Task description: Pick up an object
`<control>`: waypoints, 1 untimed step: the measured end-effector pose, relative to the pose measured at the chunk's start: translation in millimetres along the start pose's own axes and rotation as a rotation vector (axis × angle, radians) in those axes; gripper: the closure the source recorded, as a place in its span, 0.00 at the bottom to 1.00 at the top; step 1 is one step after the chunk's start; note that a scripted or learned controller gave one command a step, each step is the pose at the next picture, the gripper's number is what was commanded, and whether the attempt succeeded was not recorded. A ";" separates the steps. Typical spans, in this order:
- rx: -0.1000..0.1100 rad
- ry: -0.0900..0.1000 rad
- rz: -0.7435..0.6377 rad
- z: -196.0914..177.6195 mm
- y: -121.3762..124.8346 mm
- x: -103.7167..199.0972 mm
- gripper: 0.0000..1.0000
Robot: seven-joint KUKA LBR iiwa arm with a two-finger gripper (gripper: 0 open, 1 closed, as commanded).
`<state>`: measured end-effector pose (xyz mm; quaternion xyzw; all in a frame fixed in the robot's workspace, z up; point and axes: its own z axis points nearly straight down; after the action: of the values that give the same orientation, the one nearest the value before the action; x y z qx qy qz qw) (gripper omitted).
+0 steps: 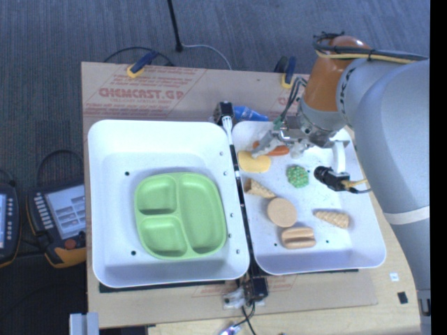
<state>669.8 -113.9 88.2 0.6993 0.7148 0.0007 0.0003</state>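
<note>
Camera view: bench board point(140, 93) reads "CHEMCAST", beside gripper point(283, 137).

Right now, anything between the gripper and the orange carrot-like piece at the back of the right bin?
Nothing visible. The gripper sits right over the orange piece near the back of the right bin. The yellow piece lies just in front of it, close but not in between.
</note>
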 end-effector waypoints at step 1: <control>-0.007 -0.004 0.179 0.3 0.8 8.9 0.00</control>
<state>670.4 -104.9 87.9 0.7606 0.6493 0.0016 0.0043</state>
